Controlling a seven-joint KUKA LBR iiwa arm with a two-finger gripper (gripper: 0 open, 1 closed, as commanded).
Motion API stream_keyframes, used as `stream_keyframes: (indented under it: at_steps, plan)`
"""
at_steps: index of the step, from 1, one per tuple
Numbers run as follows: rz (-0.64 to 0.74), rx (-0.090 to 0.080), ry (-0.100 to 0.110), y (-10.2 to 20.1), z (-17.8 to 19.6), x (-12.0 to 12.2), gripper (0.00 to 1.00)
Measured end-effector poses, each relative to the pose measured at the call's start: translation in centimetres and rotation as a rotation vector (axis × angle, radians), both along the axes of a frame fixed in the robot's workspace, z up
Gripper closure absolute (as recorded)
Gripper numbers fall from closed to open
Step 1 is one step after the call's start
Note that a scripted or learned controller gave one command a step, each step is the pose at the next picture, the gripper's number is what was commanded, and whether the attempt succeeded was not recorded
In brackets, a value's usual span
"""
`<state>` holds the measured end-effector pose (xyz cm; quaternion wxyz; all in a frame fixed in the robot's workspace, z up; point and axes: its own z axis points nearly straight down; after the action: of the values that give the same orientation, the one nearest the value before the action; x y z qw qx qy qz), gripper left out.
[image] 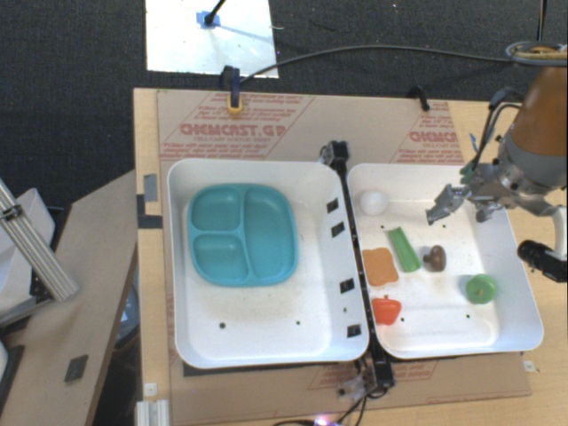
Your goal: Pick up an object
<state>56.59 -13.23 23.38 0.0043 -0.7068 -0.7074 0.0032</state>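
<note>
We see the gripper (461, 204) hovering over the right bin (510, 327) near its far edge, fingers apart, grasping nothing. Below it lie a brown object (434, 258), green stick (404, 248), orange piece (381, 266), red piece (386, 310), green ball (481, 288), white ball (372, 203).

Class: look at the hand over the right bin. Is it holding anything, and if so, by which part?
Nothing is held. The hand hangs over the right bin with nothing between its fingers; the brown lump and green stick lie apart from it, below.
</note>
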Motion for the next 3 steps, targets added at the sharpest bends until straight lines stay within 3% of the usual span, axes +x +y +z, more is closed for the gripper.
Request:
stream_keyframes:
  at_steps: [1,3]
  plan:
    - [0.003,-0.002,-0.012,0.0,0.6,0.2,0.0]
    - [0.001,-0.001,-0.008,0.5,-11.8,0.3,0.0]
